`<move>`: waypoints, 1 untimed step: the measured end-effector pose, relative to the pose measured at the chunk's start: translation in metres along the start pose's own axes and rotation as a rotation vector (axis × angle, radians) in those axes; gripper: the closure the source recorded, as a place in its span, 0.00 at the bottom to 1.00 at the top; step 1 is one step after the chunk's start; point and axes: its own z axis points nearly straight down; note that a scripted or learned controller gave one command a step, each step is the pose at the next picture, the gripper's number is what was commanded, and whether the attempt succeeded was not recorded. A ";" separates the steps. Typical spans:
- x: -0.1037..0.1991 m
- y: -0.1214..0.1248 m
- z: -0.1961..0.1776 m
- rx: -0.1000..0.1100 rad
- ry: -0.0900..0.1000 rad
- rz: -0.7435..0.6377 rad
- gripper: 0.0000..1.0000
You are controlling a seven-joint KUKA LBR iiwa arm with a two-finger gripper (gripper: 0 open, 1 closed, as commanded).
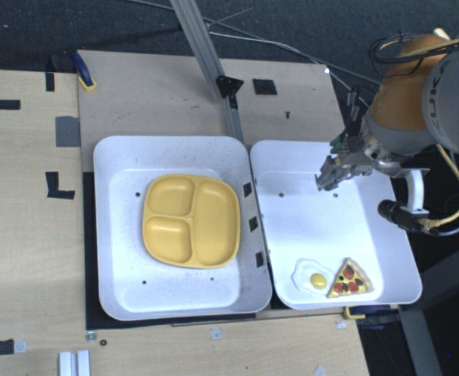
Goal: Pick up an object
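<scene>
Camera view, fixed above the bench, looking down at a slant:

- Left bin [112, 210]: shallow, white. Contents: one yellow divided plate [191, 220] with three compartments, lying flat near the middle of the bin floor
- Right bin [308, 218]: shallow, white, set just beside the left bin. Contents: one toy fried egg [311, 277], white with a yellow yolk, and one toy pizza slice [348, 279], triangular with red toppings. Both lie at the near edge of the bin, egg to the left, slice just beside it on the right; whether they touch cannot be told
- Arm [406, 108]: grey with an orange band, entering from the right side of the view
- Gripper [329, 178]: dark, hanging over the far part of the right bin, well apart from the egg and the slice. Nothing shows between its tips; how wide it stands cannot be told from this angle
- Bench [26, 249]: pale wood surface with dark tape marks at left
</scene>
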 end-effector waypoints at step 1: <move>0.009 -0.005 -0.053 -0.002 0.000 -0.001 1.00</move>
